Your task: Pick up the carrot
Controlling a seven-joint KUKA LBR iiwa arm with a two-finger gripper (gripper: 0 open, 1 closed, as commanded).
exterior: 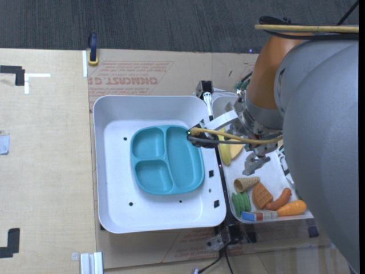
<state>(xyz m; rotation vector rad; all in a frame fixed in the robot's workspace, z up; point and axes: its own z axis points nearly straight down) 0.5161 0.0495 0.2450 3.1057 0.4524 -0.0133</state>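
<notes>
The carrot (291, 208) is orange and lies at the near right corner of the right bin (268, 221), beside a reddish sausage (280, 198). My gripper (254, 163) hangs over the middle of the right bin, up and to the left of the carrot and apart from it. The big grey arm with its orange band (268, 79) hides the bin's right side and far end.
Near the carrot lie a ridged orange-brown piece (262, 196), a tan cone (246, 184), a green item (240, 200), a blue-capped tube (258, 216) and a yellow piece (227, 152). The left bin (108, 170) holds a teal divided plate (166, 160).
</notes>
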